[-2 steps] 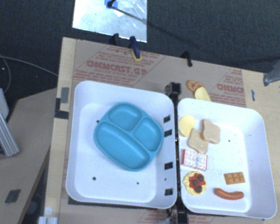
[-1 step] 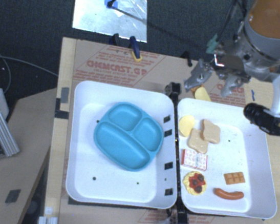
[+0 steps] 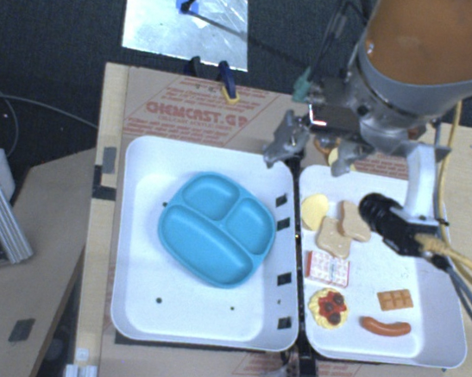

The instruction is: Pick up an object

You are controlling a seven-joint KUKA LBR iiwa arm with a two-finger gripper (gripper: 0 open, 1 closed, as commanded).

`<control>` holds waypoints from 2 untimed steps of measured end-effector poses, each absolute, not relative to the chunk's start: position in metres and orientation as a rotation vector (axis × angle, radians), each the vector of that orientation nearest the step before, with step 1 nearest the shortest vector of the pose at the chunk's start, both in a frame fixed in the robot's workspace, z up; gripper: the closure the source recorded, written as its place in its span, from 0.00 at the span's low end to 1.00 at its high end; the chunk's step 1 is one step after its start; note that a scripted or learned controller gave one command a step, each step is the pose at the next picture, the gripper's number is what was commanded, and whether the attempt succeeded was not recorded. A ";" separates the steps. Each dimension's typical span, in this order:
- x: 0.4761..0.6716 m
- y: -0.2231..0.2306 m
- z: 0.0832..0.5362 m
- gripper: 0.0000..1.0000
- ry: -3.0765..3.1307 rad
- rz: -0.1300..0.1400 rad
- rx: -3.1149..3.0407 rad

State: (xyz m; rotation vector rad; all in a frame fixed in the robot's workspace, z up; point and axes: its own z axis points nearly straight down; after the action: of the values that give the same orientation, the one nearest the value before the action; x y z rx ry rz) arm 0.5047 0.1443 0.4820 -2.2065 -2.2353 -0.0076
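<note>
Camera view: gripper (image 3: 312,142) above far bin edge, can't tell open/closed; toast piece (image 3: 334,237) lies flat in right bin (image 3: 441,343) beside yellow disc (image 3: 315,208), prob. light, stiff plastic, so pinch across narrow sides.

Blue divided plate (image 3: 215,228): smooth, slightly glossy plastic. White bins (image 3: 129,299): smooth matt plastic. Cardboard sheet (image 3: 196,112) beneath: matt, printed. Foil-like panel (image 3: 189,11): crinkled, shiny. Sausage (image 3: 386,326): glossy plastic.

Red lettering "CHEMCAST GP" reads on the brown board (image 3: 196,110) behind the bins.
</note>
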 end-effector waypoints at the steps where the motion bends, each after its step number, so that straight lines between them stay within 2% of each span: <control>1: 0.501 0.207 0.242 0.00 -2.224 0.022 -2.208; 2: 0.549 0.236 0.340 0.00 -2.232 -0.021 -2.219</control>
State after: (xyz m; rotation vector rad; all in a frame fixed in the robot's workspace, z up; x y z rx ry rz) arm 0.5490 0.2360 0.3402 -2.2188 -2.2315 -0.0213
